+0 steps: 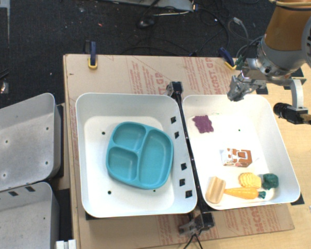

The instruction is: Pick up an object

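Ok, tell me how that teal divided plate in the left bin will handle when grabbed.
The teal plate looks like stiff moulded plastic, so probably rigid and light. It lies flat and wide, so the jaws would likely need its rim. Its smooth finish may be slippery.

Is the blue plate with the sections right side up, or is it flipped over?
Right side up. The teal plastic divided plate lies flat in the left white bin, and its three hollow sections face upward.
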